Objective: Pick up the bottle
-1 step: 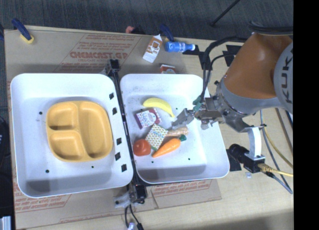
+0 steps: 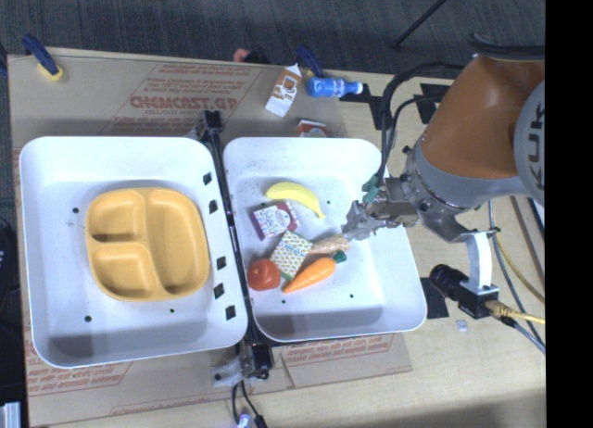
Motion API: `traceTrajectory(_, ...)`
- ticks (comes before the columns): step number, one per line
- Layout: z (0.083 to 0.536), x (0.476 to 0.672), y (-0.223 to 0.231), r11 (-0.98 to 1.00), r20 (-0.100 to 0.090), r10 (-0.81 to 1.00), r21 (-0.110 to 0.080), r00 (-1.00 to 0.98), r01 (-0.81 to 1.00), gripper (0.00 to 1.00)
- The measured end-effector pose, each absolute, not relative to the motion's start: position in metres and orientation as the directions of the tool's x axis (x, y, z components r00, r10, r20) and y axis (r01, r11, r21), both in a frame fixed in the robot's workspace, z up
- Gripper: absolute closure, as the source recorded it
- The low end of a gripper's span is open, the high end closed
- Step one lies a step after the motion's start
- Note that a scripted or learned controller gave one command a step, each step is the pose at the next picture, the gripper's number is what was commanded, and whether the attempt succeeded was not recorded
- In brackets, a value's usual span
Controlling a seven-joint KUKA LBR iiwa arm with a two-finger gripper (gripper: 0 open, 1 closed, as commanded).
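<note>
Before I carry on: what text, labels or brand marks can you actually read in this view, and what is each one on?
"KU", cut off at the edge: grey arm link.
Red print on the brown cardboard sheet under the white bins: too blurred to read for certain.
Small white and brown carton beyond the bins: print too small.
Purple and checked packets in the right bin: unreadable.

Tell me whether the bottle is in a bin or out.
Out. The bottle lies on its side on the cardboard behind the right bin.
</note>
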State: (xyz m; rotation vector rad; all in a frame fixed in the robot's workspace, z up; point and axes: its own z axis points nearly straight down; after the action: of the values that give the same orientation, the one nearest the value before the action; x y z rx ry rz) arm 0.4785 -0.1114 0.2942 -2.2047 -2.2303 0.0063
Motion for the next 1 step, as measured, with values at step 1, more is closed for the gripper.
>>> traceTrajectory(1,0.1514,0.4753,-0.1479,-0.186,0.001,0.983,-0.006,0.186,0.983,1.00)
